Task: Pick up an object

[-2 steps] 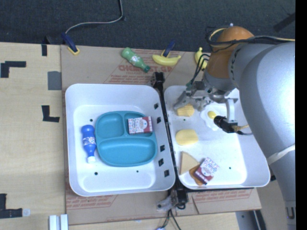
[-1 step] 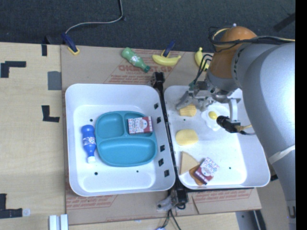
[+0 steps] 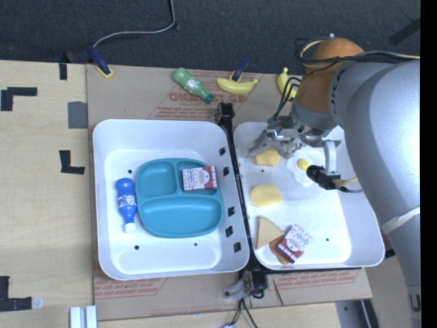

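Observation:
My gripper [image 3: 274, 142] is low over the back left part of the right bin [image 3: 341, 244]. It is open, and nothing shows between its fingers. A small yellow chunk [image 3: 268, 158] lies just in front of the fingertips, close to them. Further forward in that bin lie a yellow lemon-like piece [image 3: 265, 196], a brown toast slice [image 3: 268, 233] and a red and white packet [image 3: 293, 240]. A fried-egg piece [image 3: 301, 165] lies to the right of the chunk, beside a black part of the wrist.
The left bin [image 3: 113, 142] holds a blue divided tray [image 3: 179, 200] with a red and white carton [image 3: 199, 179] on it, and a blue bottle [image 3: 125, 201] beside it. Behind the bins lie a green bottle [image 3: 192, 85] and a banana [image 3: 236, 84]. The grey arm covers the right side.

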`<state>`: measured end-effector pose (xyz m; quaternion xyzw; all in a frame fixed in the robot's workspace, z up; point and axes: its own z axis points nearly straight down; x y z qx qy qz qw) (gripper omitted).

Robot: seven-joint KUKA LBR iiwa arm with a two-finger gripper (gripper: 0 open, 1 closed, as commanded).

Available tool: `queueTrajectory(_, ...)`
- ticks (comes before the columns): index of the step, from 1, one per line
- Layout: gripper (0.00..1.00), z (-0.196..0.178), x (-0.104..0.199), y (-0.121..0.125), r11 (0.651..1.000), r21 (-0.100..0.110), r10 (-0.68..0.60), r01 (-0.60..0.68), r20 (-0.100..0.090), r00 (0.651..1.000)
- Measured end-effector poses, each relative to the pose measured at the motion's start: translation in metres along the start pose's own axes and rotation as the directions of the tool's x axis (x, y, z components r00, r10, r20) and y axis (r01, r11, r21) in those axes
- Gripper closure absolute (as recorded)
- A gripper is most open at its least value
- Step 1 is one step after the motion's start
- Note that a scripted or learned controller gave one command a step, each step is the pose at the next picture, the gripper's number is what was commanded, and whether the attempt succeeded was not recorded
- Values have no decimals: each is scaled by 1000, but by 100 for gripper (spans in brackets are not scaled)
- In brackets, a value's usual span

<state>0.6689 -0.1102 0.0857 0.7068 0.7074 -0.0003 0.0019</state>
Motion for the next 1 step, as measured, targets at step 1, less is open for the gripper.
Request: queueTrajectory(1,100,-10,0,0,1000,0,-1,1,1,1000)
